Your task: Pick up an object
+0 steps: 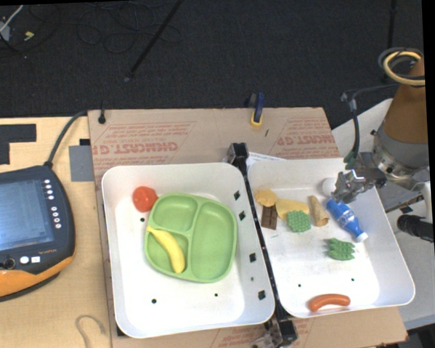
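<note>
Bottle beside the claw

Blue bottle lies in the right bin, just beside the claw at its five o'clock. The claw's state cannot be told. The arm reaches in from three o'clock.

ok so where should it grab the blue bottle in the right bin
Probably across the blue bottle's mid-body, coming from above. It lies on its side, slanted with its white cap toward the lower right, so the tool should close across the narrow width, not along its length. The tan piece lies close on its left; the right side looks freer.
</note>
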Motion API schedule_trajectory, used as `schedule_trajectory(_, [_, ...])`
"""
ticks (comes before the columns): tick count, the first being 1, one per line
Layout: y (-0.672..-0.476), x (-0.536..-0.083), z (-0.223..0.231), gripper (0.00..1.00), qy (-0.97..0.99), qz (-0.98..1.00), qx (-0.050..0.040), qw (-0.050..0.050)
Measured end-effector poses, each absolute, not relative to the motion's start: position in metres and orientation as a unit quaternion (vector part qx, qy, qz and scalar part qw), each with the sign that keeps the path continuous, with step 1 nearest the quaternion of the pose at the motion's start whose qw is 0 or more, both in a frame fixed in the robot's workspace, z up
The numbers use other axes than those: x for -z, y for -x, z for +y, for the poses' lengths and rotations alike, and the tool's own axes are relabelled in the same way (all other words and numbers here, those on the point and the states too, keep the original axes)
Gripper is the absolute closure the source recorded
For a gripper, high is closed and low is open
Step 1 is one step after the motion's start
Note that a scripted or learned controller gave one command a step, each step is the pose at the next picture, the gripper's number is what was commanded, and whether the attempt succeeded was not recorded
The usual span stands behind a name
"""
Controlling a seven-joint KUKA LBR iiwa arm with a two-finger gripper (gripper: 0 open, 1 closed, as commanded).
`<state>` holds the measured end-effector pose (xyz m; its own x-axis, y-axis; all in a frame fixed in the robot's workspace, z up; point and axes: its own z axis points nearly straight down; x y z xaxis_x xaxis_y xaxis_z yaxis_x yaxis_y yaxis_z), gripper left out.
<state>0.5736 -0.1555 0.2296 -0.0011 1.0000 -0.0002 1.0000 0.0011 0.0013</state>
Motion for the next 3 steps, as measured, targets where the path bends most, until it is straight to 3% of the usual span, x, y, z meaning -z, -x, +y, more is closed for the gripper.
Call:
schedule_trajectory(2, [-0.545, -0.213, -0.06, 1.0, -0.706, 0.708, 0.0009, -0.003])
schedule_trajectory(3, [-0.548, -0.225, -0.009, 1.0, -0.705, 0.709, -0.0002, -0.001])
